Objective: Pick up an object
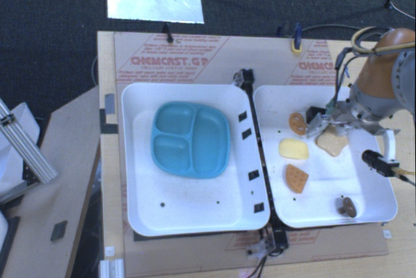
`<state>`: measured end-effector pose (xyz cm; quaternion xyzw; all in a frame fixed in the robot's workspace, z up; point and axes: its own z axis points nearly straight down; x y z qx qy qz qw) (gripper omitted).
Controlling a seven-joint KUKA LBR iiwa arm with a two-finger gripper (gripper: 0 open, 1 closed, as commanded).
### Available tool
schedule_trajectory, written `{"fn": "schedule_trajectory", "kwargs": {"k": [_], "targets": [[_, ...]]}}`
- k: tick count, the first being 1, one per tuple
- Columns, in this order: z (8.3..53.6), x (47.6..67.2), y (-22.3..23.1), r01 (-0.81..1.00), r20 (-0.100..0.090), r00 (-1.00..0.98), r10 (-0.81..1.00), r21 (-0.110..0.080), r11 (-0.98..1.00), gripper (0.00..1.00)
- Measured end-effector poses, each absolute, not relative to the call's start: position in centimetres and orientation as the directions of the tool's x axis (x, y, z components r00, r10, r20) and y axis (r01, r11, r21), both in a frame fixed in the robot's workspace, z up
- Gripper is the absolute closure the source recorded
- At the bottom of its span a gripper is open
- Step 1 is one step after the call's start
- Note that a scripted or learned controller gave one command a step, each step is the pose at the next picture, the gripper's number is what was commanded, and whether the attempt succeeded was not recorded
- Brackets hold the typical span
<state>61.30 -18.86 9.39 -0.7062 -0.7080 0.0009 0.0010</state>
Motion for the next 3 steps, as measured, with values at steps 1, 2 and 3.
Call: {"fn": "schedule_trajectory", "kwargs": {"k": [1,2,3], "targets": [[8.8,61.6,-18.9,1.0,-0.002,-0.004,1.0,0.004,0.004,0.0],[10.0,61.8,-19.1,1.0,-0.008,-0.004,1.0,0.014,0.004,1.0],[16.3,62.4,-18.9,1.0,-0.002,-0.006,1.0,0.007,0.006,1.0]]}}
